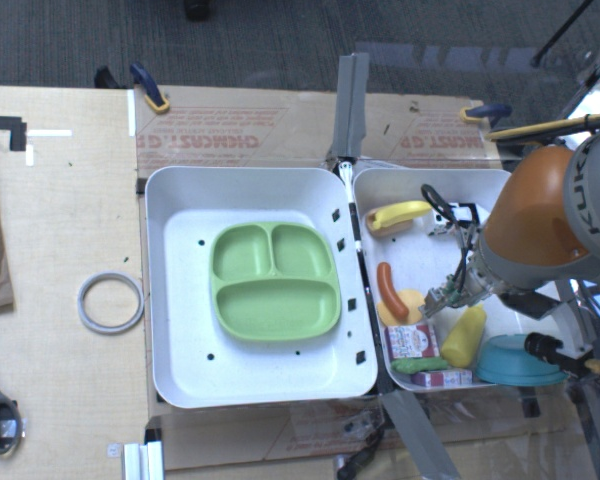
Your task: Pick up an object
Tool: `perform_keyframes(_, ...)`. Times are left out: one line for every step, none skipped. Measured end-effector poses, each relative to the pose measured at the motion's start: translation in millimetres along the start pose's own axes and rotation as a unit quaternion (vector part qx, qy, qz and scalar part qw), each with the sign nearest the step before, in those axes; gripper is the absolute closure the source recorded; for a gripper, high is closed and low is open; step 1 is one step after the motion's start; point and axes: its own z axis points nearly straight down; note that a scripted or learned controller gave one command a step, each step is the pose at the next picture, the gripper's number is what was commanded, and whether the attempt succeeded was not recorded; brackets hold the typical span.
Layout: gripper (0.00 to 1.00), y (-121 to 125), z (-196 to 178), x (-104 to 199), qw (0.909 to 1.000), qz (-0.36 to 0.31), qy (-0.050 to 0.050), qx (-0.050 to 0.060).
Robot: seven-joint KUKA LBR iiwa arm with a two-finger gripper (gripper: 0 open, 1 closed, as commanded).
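Divided plate [275,280] in left bin [170,298], banana [398,216] in right bin [405,183]

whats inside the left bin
A green divided plate lies flat in the left bin; its three compartments hold nothing. The bin floor beneath the plate is covered.

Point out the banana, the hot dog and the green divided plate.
banana [400,215]: camera view, middle of its yellow body.
hot dog [391,292]: camera view, middle of its red length.
green divided plate [276,311]: camera view, floor of its large compartment.
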Motion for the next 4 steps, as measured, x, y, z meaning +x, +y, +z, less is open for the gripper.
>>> perform_keyframes(1.00,-14.7,6.9,-7.5,0.9970,-0.078,-0.002,-0.002)
perform_keyframes(1.00,-38.6,-39.2,-15.8,0.9999,0.015,0.000,0.000)
perform_keyframes(1.00,-36.3,-61.3,-12.5,0.9776,-0.211,-0.001,-0.001)
perform_keyframes(1.00,-24.5,-208.7,15.0,0.9915,0.130,-0.001,0.001)
